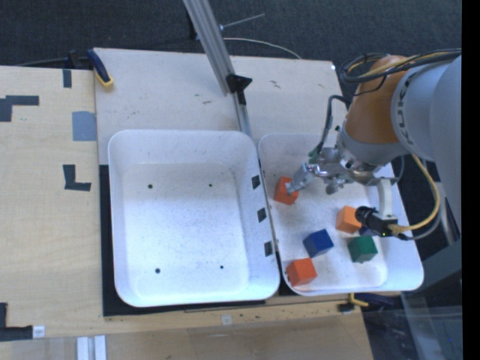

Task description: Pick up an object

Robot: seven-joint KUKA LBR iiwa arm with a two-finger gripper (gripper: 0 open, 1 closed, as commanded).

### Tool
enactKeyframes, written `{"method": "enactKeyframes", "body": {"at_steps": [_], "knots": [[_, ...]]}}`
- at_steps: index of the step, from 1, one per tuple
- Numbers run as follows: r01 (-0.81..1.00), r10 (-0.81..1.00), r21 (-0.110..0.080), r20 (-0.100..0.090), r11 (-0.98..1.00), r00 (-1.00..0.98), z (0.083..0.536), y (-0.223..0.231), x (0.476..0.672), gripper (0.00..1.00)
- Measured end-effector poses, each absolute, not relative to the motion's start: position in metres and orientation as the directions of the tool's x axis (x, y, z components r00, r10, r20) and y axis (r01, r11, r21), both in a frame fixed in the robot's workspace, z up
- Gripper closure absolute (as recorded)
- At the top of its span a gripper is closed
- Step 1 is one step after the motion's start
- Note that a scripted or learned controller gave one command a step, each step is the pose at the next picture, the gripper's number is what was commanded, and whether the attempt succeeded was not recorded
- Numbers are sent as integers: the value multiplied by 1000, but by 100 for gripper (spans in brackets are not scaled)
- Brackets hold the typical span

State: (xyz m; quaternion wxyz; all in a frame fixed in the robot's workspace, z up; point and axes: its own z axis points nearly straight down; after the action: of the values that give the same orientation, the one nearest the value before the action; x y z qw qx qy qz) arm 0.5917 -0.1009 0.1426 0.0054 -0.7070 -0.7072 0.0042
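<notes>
The gripper [300,180] reaches into the right bin [405,276] from about three o'clock, and whether its tips are spread or closed cannot be told from here. Just at its tip sits an orange block [284,192], small, tilted a little, lying at about ten o'clock in that bin and close to the wall it shares with the left bin [124,201] (little room on that side). Whether the block is between the tips cannot be told. Toward six o'clock lie a blue block [318,242] and a second orange block [301,271] near the front rim; a green block [363,248] and a third orange block [347,220] lie at about four o'clock. Bare floor separates the first block from them.
</notes>
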Motion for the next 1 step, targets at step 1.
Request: {"method": "enactKeyframes", "body": {"at_steps": [1], "knots": [[1000, 1000, -10, 1, -1, 1, 88, -103, 546, 0]]}}
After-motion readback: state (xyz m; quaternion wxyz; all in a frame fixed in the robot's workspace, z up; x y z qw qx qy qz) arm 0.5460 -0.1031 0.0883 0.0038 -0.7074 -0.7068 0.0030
